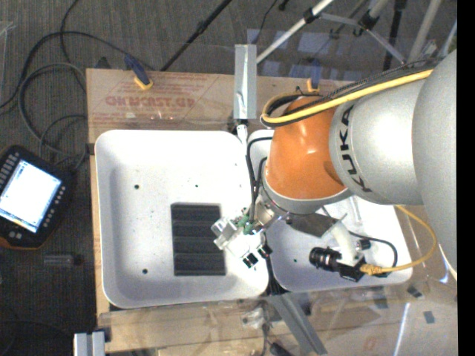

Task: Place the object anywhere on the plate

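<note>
The plate is a dark, ribbed rectangle lying flat in the left white bin, right of its middle. My gripper hangs low over the right side of that bin, just past the plate's right edge and close to the wall between the bins. A small greenish bit shows at the gripper's head; I cannot tell whether it is a held object or part of the tool. The orange wrist band and grey arm hide what lies beneath them.
The right bin is largely covered by the arm; a black cylindrical fitting with a yellow cable hangs over it. A pendant with a lit screen lies on the floor at the left. Cardboard sits behind the bins.
</note>
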Controlling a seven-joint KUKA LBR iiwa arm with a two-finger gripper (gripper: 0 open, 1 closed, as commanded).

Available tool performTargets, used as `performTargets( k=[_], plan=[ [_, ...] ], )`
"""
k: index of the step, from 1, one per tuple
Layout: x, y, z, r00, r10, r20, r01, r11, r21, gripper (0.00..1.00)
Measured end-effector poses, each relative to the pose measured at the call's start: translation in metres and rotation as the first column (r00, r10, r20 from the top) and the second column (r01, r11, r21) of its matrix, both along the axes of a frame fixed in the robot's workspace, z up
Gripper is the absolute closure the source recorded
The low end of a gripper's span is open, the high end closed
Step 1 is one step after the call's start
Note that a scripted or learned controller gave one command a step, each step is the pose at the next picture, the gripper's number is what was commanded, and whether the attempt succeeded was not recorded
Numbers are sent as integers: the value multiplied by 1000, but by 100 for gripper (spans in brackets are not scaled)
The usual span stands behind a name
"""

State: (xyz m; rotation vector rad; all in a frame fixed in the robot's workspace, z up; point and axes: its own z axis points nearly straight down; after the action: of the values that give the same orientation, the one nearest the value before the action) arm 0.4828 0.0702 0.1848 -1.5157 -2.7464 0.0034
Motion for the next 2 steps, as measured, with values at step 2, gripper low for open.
performTargets(
  k=[2],
  plan=[
    [109,25,43,998,63,4,-63,998,0,0]
  ],
)
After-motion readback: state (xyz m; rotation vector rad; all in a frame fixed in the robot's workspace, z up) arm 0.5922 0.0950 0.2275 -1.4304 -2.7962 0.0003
